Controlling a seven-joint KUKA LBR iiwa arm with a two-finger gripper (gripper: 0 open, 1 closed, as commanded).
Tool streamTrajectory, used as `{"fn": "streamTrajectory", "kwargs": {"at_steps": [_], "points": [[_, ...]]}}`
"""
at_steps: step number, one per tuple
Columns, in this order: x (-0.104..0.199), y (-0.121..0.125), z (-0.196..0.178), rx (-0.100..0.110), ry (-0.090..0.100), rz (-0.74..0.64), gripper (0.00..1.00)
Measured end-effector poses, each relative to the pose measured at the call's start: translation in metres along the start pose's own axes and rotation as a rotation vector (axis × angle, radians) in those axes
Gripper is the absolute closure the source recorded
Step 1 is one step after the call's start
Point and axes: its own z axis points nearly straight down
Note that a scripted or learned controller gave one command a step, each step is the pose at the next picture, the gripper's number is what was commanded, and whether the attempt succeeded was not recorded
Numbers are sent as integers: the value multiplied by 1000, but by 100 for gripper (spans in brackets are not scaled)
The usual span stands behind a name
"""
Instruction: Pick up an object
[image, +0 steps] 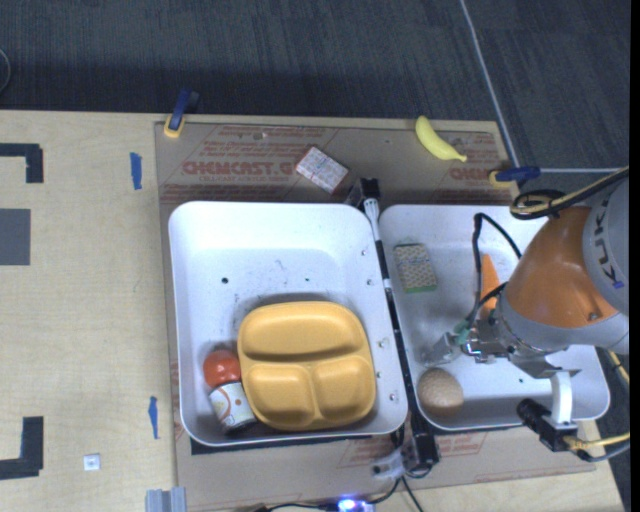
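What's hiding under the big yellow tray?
A red-topped can pokes out beside the yellow tray, in the left bin. Anything beneath the tray is covered.

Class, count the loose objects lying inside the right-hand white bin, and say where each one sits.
3. A green sponge lies near the far left corner, a tan egg-shaped object near the front left, and an orange object partly behind the arm. The arm may hide more.
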Motion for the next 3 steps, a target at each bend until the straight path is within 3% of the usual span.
{"fn": "streamTrajectory", "kwargs": {"at_steps": [1, 2, 3], "points": [[0, 2, -10, -4, 0, 0, 100], [-2, 100, 1, 1, 0, -1, 100], [-2, 100, 1, 3, 0, -2, 0]]}}
